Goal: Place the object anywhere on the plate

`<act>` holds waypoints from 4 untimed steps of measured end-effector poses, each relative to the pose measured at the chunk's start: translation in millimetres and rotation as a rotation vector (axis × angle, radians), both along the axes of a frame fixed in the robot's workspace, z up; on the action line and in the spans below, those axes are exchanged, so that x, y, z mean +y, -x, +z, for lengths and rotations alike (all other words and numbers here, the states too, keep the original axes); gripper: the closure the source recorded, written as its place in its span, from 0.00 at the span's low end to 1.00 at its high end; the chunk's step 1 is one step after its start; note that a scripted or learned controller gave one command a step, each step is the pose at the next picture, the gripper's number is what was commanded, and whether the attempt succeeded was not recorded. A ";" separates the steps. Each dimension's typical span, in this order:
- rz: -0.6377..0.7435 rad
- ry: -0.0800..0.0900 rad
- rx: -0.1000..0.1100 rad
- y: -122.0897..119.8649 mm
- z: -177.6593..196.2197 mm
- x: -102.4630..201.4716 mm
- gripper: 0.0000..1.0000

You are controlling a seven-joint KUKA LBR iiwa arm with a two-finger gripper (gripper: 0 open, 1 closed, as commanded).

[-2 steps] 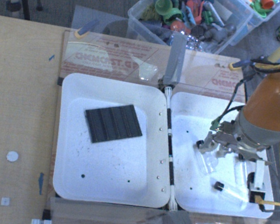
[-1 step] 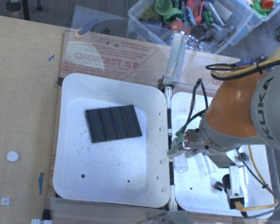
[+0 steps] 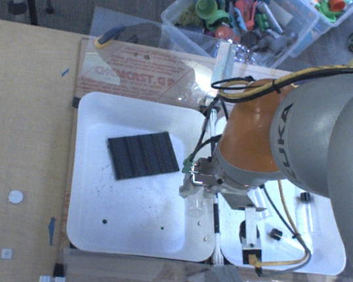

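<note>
Grey carpet runs along the top of the frame, where a clear tub of bright plastic toys stands behind your pale wooden worktop. At centre, the left bin holds a dark ridged plate lying flat in its upper half, with a few dark specks on the white floor below it. The right bin, at lower right, is largely covered by the arm; on its bare floor you can see a small black piece, which may be the task's object, well apart from the plate. The lower half of the left bin is open, and so is the worktop at left, apart from a small white disc. The plate's long axis tilts from lower left to upper right, its ridges running the same way. The hand sits over the left bin's right rim, just beside the plate's right end; you cannot tell whether it is spread or closed.
</note>
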State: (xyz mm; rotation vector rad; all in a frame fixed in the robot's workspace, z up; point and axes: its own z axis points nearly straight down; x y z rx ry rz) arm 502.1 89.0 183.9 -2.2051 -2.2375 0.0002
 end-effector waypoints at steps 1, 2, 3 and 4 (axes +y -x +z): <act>0.085 0.000 0.000 0.7 52.9 80.2 1.00; -0.181 0.001 0.007 24.3 -61.8 127.3 1.00; 0.003 -0.007 -0.008 19.7 -93.9 67.5 1.00; 0.277 0.000 -0.002 22.2 9.4 26.4 1.00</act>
